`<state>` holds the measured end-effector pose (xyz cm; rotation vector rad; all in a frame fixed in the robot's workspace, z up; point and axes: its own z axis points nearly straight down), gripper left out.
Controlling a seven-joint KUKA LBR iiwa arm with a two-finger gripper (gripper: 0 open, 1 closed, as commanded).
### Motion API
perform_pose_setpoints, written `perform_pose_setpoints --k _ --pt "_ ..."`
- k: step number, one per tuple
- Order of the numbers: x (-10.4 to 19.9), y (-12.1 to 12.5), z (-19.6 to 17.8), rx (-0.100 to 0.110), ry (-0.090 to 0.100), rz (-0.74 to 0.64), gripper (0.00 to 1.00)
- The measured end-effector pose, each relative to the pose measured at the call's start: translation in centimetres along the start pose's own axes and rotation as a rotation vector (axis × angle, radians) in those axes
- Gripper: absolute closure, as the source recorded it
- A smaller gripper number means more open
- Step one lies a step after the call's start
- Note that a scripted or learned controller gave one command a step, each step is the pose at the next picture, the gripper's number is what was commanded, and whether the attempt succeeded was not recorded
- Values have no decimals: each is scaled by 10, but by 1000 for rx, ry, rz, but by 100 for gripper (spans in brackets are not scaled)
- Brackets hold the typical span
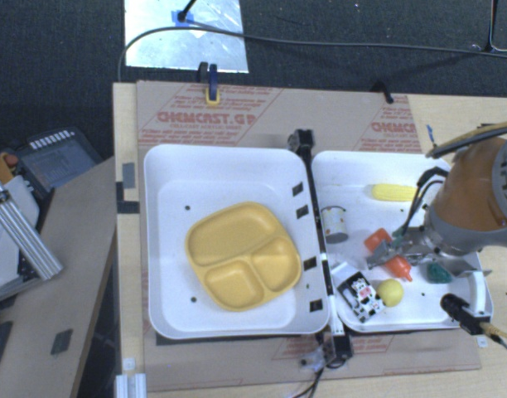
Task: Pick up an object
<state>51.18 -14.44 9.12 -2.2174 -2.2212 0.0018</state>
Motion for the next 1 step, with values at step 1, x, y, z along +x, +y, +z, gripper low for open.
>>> perform_pose_setpoints --k 1 --pt "-1 1 -13 -5 -2 0 100"
